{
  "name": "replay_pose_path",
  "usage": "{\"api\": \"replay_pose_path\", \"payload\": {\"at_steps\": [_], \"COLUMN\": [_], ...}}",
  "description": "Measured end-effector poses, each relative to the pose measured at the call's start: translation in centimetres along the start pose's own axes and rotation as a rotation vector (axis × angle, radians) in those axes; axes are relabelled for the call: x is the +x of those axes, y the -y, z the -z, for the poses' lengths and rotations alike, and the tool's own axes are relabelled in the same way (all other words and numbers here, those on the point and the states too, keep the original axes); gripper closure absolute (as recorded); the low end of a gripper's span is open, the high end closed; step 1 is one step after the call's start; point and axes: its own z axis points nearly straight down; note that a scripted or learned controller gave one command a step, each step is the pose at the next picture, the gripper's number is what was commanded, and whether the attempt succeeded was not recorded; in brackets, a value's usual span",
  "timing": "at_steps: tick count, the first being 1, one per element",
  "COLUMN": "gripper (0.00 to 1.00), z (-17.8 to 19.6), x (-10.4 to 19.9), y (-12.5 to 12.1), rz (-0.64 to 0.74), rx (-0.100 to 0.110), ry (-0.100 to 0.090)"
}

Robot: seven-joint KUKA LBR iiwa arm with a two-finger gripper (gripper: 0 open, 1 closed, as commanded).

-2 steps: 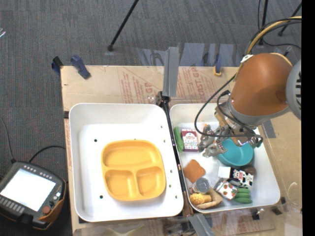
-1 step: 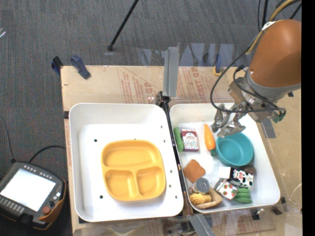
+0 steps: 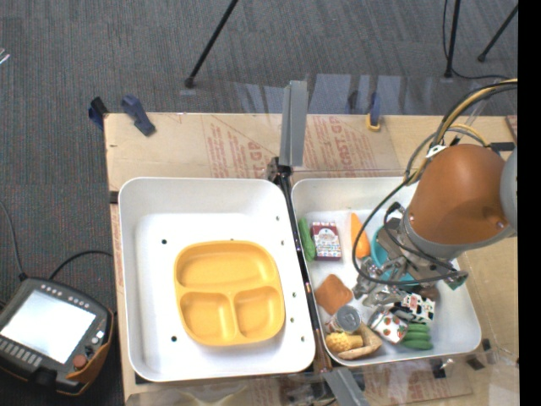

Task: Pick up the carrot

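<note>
The carrot [image 3: 361, 236] is a slim orange piece lying lengthwise in the right bin [image 3: 463, 328], near its middle; my arm hides its right side. My gripper [image 3: 382, 289] hangs under the orange wrist, low over the bin's clutter, just below and to the right of the carrot. Its grey metal parts blend with the things beneath it. Nothing can be seen held in it.
Around the gripper lie a red box [image 3: 326, 239], a green vegetable [image 3: 306, 239], a brown slice [image 3: 334, 293], a grey can [image 3: 347, 318], corn [image 3: 341, 342], a cow-patterned toy [image 3: 418, 305] and a teal bowl [image 3: 382, 248]. A yellow divided plate [image 3: 228, 293] sits in the left bin [image 3: 144, 227].
</note>
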Motion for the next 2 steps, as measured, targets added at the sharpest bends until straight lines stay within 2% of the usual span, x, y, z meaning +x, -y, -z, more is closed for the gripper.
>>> {"api": "replay_pose_path", "payload": {"at_steps": [1,2], "gripper": [1.00,0.00], "z": [0.11,0.11], "x": [1.29,1.25], "y": [0.15,0.12], "rz": [-0.144,-0.143], "rx": [0.008,0.008], "ry": [0.008,0.008]}}
